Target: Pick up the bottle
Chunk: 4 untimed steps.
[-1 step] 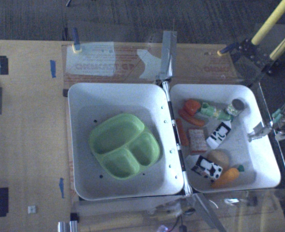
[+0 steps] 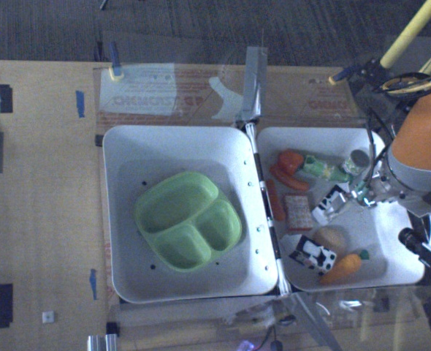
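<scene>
The bottle is green and lies on its side near the back of the right bin, beside a red pepper. My gripper hangs low in the middle of that bin, a little nearer the front than the bottle and apart from it. It is over bare floor between a pink cracker and the arm's wrist. I see nothing held in it. The arm's orange band covers the bin's right rim.
A red sausage, a tan potato, a black-and-white cow-patterned block and a carrot lie in the right bin's front half. A small grey round piece sits behind the gripper. The left bin holds a green divided plate.
</scene>
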Tool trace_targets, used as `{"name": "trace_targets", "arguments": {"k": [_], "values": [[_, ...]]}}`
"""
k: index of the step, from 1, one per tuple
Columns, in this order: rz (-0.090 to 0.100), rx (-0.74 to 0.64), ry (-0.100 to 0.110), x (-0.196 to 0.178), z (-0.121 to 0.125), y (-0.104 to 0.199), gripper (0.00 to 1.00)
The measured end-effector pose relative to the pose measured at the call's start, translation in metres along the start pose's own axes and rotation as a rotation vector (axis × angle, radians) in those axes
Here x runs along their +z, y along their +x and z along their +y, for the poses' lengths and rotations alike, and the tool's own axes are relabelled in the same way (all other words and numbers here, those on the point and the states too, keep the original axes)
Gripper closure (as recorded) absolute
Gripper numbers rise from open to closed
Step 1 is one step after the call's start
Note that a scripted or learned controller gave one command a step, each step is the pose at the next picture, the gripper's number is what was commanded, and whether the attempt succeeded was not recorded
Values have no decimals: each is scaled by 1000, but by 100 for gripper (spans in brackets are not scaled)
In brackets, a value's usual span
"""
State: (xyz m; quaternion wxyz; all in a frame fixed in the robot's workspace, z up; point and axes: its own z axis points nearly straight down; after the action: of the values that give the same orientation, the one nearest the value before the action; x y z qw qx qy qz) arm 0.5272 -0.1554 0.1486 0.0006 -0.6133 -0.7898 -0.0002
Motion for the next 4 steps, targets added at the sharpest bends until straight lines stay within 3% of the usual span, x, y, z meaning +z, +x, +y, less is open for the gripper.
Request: {"name": "trace_targets", "arguments": {"k": [1,2,3,4], "values": [[-5,78,-9,26,45,-29,0],[-8,79,-16,15,47,-31,100],[-8,79,-16,15,47,-31,0],[-6,574,-13,57,52,28,0]]}}
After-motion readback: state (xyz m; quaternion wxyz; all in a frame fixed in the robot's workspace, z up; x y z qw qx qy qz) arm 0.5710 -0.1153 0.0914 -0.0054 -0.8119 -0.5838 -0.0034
